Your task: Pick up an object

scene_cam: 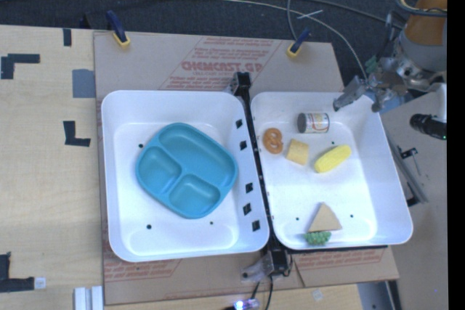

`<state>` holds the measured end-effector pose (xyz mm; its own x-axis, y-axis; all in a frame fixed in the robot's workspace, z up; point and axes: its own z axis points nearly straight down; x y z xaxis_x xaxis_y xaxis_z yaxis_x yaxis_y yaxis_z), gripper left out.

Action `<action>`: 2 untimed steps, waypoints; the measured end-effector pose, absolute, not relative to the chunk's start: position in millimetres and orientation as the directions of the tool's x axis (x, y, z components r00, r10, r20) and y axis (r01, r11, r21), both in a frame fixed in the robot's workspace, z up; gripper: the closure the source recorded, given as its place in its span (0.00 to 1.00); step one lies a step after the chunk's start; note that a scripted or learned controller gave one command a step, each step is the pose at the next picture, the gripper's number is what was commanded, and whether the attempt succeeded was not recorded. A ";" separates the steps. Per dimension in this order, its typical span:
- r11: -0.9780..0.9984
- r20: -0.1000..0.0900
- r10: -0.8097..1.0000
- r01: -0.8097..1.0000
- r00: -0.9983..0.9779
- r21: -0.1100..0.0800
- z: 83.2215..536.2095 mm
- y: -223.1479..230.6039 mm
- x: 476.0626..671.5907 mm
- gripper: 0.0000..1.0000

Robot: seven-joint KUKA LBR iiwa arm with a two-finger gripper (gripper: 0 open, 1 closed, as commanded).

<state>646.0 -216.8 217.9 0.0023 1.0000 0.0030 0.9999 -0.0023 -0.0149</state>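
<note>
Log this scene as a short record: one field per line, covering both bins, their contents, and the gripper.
left bin: holds a blue divided plate
right bin: holds five small items
can: lying on its side, near the far wall
pretzel: beside the divider
yellow block: right of the pretzel
corn cob: right of the block
sandwich wedge: near the front wall
gripper: above the right bin's far right corner, holding nothing visible

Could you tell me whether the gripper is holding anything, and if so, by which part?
Nothing: the gripper sits open above the right bin's far rim.
</note>
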 end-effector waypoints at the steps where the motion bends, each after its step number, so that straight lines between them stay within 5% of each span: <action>1: 0.002 0.000 1.000 1.000 -0.002 -0.001 227.3 -216.1 649.0 0.00; 2: 0.001 0.000 1.000 1.000 -0.001 -0.006 174.7 -213.2 638.3 0.00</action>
